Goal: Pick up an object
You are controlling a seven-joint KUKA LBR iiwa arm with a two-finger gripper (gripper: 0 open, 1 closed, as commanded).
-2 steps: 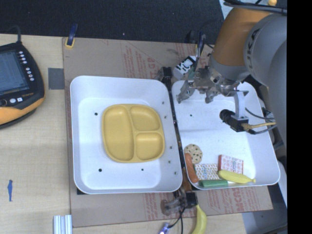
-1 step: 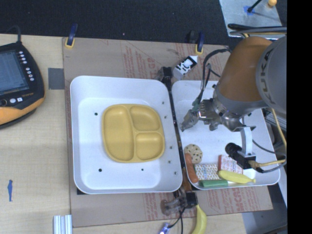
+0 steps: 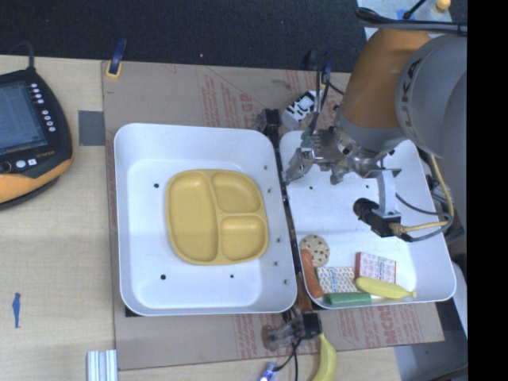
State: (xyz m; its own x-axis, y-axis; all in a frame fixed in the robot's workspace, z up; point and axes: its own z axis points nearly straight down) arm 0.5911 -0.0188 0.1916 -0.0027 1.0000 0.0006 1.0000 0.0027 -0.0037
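My gripper [image 3: 317,168] hangs over the far left part of the right bin [image 3: 429,244], its fingers spread open with nothing between them. Below it, along the bin's near edge, lie a round cookie [image 3: 314,250], an orange carrot [image 3: 309,273], a patterned packet [image 3: 337,277], a red cracker box [image 3: 375,267], a yellow banana [image 3: 384,289] and a green marker [image 3: 349,298]. The gripper is well apart from all of them. My arm's grey and orange body hides the bin's far right corner.
The left bin [image 3: 135,236] holds a yellow divided plate [image 3: 216,215]. A teach pendant [image 3: 28,137] lies at the bench's left edge. Another banana [image 3: 324,360] rests outside the bins at the front. A black cable part [image 3: 375,216] hangs from the wrist.
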